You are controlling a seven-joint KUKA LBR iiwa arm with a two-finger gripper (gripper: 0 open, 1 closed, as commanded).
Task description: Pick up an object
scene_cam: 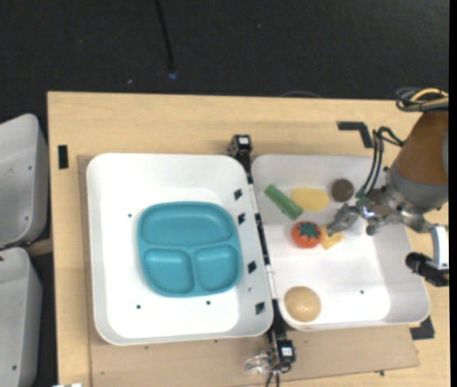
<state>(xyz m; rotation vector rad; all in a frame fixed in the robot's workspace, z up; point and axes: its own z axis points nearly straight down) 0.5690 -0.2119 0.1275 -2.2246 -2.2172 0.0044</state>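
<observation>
The pincer (346, 218) hangs low in the right bin (373, 297), fingers apart, just right of the tomato (307, 234).

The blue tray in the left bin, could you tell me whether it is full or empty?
Empty. The blue tray lies flat in the left bin, and all three of its compartments show only bare blue.

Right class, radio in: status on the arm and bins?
Gripper low in right bin, beside tomato. Nothing visibly gripped. Yellow piece close under fingers.
</observation>
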